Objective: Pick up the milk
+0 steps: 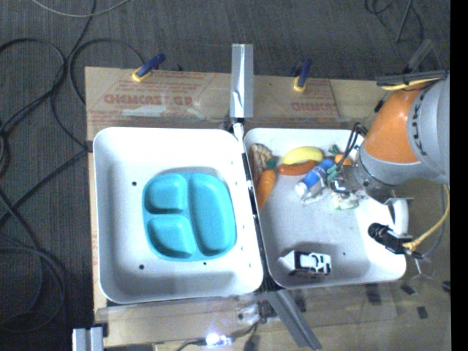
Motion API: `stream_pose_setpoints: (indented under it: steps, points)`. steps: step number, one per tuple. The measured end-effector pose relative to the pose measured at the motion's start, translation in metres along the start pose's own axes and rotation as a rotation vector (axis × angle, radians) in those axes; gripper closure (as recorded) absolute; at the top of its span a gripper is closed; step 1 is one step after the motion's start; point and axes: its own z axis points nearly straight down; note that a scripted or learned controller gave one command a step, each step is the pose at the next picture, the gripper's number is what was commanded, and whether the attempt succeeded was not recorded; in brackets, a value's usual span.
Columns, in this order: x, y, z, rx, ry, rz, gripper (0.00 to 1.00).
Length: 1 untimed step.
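The milk (312, 262) is a small black-and-white carton lying on its side near the front wall of the right bin (380, 269). My gripper (342, 190) hangs low over the back right part of that bin, under the grey arm with its orange band (391, 134). It sits among the clutter there, next to a small blue-and-white bottle (313, 180), and well behind and to the right of the milk. Nothing of the milk touches the gripper.
A yellow banana (303, 154), a red-orange piece (295, 169), a carrot (266, 186) and a brown item (261, 154) crowd the right bin's back left. The left bin (117, 159) holds a blue divided plate (191, 214). A metal post (240, 79) stands behind the bins.
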Motion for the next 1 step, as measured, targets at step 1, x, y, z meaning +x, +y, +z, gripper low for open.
stream_pose_setpoints:
  steps: [1]
  points:
    - [0.0553, -0.0394, 0.0312, -0.012, -0.001, 0.012, 0.00]
